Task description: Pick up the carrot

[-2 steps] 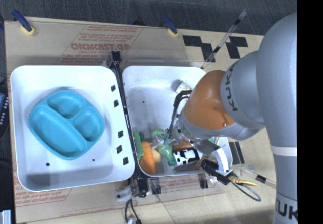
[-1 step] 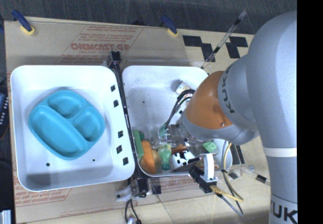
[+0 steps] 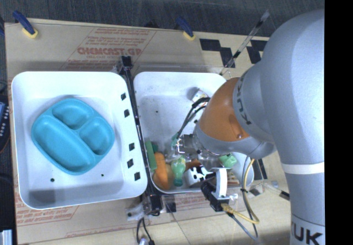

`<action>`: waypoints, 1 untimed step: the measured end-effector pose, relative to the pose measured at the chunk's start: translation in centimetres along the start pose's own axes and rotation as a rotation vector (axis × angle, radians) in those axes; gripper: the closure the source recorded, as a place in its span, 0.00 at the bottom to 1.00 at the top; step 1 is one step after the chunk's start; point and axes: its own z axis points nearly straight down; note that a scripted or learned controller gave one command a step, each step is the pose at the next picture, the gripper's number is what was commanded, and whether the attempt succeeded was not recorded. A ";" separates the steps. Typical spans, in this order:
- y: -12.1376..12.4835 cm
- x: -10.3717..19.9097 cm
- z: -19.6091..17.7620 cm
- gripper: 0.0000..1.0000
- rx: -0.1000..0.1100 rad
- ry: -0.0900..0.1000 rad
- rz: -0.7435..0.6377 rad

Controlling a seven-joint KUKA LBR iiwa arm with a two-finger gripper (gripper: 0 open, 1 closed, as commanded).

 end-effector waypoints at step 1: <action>0.0 0.4 0.1 1.00 -0.005 0.002 0.153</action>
